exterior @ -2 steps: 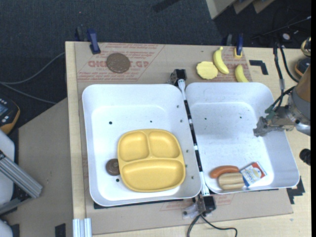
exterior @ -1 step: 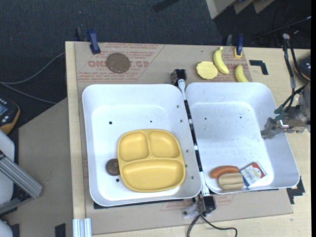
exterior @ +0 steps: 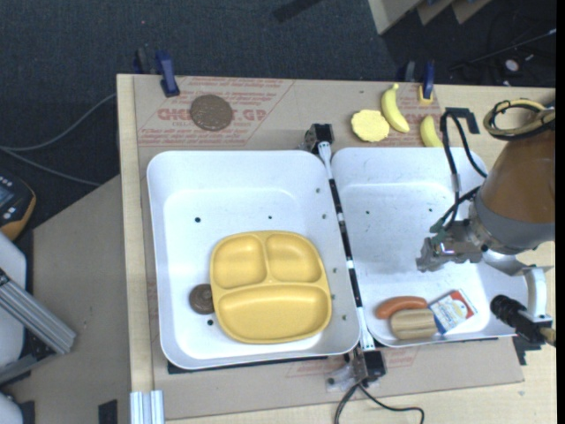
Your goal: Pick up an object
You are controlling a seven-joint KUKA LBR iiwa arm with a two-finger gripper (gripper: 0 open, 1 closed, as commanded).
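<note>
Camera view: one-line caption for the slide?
KUKA arm's tool hovers in the right bin above a hot dog and small carton; yellow divided tray sits in the left bin.

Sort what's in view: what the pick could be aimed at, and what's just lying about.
Likely for the pick, in the right bin with the gripper:
- hot dog
- bread roll
- small carton

Lying about:
- yellow divided tray and brown disc, left bin
- two bananas, yellow piece and brown cookie, on the bench
</note>
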